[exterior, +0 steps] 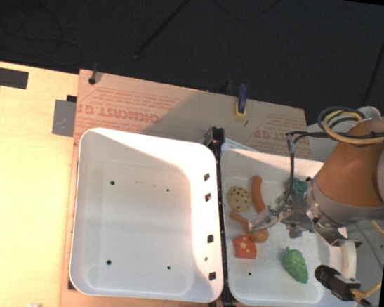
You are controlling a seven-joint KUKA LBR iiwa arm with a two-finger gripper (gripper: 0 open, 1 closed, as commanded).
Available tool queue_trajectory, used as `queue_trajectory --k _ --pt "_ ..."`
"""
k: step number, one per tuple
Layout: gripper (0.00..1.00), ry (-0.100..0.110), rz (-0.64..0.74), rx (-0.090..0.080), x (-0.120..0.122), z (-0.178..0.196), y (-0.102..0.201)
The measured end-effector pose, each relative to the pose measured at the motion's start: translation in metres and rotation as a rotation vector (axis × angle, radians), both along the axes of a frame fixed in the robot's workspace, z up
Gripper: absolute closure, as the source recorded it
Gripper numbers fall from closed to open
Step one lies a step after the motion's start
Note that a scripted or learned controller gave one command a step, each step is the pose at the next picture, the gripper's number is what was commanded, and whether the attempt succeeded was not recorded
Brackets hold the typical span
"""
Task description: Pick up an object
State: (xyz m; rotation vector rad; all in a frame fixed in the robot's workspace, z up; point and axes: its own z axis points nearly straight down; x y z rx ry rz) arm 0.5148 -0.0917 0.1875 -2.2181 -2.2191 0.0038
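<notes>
Green toy (296, 265) near right bin's (264, 299) front rim

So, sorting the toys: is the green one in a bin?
In: the green toy lies on the floor of the right bin, near its front rim.

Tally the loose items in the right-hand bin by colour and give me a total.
Orange: 2, the sausage-shaped piece and the piece near the gripper
Red: 1, the block with a star
Green: 1, the leafy piece
Tan: 1, the dotted cookie
Total: 5
</notes>
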Motion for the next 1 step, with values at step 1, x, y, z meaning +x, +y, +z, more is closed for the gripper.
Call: queue_trajectory --k 1 --pt "0.0 -0.002 -0.002 0.0 -0.0329 -0.1023 -0.0073"
